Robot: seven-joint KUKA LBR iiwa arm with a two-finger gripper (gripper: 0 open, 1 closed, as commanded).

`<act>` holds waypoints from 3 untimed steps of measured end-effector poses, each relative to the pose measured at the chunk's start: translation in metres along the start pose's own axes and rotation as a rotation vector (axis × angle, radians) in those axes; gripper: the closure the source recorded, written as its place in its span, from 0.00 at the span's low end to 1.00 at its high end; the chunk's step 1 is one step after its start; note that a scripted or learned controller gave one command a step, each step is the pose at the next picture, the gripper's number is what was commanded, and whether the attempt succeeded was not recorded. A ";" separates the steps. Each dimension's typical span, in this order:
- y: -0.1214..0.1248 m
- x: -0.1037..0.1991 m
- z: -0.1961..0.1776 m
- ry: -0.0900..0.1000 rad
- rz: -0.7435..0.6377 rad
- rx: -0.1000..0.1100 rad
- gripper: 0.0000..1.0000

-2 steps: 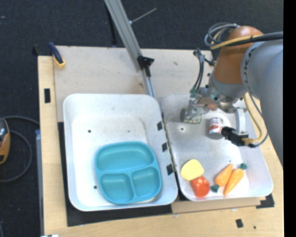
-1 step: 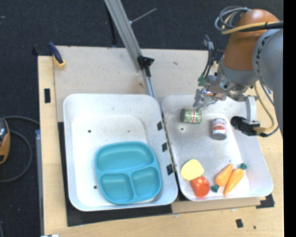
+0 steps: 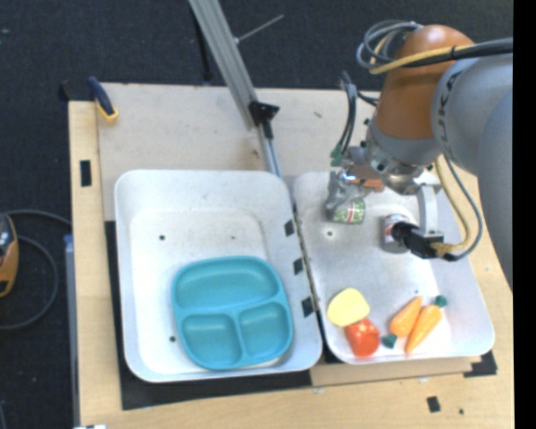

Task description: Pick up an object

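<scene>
White right bin [image 3: 456, 284]: tool [image 3: 342, 189] above a green can [image 3: 348, 210].

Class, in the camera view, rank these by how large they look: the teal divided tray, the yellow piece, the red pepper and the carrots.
1. teal divided tray
2. carrots
3. yellow piece and red pepper: look alike, unranked.

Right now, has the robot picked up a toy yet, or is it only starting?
Only starting, it seems. The hand is down in the right bin, right over a small green thing at the far end, but I can't tell if it is gripped. The yellow piece, the tomato and the carrots lie at the near end, and the blue tray sits in the left bin.
</scene>
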State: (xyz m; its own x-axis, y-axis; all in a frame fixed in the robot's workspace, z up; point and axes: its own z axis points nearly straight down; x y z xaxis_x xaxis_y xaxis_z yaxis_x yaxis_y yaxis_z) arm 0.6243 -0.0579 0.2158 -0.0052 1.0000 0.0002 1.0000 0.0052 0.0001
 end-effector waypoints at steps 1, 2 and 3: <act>-0.036 0.041 -0.007 0.000 0.000 0.000 1.00; -0.063 0.095 -0.006 0.001 -0.002 0.000 1.00; -0.086 0.137 -0.004 0.001 -0.002 0.001 1.00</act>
